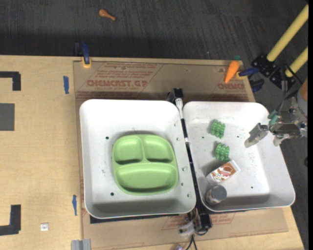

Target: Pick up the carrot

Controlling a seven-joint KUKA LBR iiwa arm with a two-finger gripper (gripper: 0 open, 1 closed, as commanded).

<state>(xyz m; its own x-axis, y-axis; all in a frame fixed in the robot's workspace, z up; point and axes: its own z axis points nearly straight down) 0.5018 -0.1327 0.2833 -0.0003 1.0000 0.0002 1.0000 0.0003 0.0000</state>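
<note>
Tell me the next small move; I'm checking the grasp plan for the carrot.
Probably shift the gripper toward the far edge of the bench, out past the right bin's back rim. The carrot lies outside both bins on the cardboard behind that bin, while the gripper hangs over the bin's right side, well short of it.

The arm [298,124] is cut off by the right edge, so little beyond its wrist and the gripper [266,133] is seen, and whether its jaws stand apart or together cannot be told. 2 yellow poles [291,34] run out of the top right corner. The print on the red-and-white packet [224,171] and on the cardboard sheet [117,80] is too blurred to read. The grey round thing [215,194] in the right bin [279,193] is too blurred to name. A small orange item [106,14] on the dark floor [161,24] is too small to identify. Clamp hardware [193,227] at the bottom edge is cut off.
</note>
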